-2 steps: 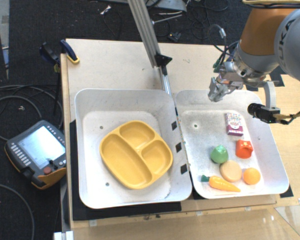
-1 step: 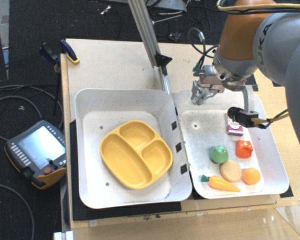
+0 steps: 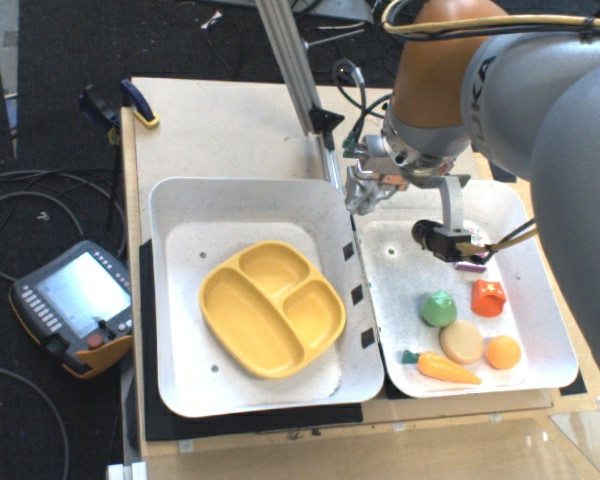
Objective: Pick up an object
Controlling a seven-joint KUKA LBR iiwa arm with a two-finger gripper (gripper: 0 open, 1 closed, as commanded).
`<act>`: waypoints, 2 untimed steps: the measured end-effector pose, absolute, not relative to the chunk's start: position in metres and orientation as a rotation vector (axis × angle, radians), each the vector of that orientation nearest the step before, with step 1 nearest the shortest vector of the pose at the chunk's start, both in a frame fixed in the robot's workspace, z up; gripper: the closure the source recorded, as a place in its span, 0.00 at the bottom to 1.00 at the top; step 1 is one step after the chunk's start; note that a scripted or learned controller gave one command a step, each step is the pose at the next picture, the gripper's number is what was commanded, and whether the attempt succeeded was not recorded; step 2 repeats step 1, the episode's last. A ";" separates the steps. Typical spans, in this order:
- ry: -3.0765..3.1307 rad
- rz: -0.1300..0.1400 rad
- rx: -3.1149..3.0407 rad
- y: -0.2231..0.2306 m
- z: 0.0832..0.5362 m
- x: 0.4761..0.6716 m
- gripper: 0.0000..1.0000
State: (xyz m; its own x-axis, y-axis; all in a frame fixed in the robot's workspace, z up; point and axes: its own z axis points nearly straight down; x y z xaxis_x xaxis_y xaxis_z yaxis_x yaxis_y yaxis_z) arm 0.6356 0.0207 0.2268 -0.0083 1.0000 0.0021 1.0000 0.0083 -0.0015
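Over the far left corner of the right bin (image 3: 400, 288), close to the rim it shares with the left bin (image 3: 180, 258), hangs my claw (image 3: 364, 196), with bare white floor beneath it. Whether it is open or closed I cannot tell; at this slant it is a small grey blur under my wrist, and I see nothing gripped.

The things worth taking sit well apart from it, bunched toward the near right corner: a green ball (image 3: 439, 309), a red block (image 3: 488, 297), a tan round piece (image 3: 462, 342), an orange ball (image 3: 503, 352) and a carrot (image 3: 446, 369) by the near edge. I judge the green ball the best target, since it has free floor on its left. I should come straight down over it so as not to knock the tan piece just beside it.

The yellow plate (image 3: 271, 308) in the left bin looks too wide and flat. My arm overhangs the right bin's far right edge, so that part is hard to read.
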 end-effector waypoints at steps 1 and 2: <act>-2.229 -0.001 -2.210 0.076 0.220 0.625 1.00; -2.229 -0.001 -2.210 0.076 0.220 0.625 1.00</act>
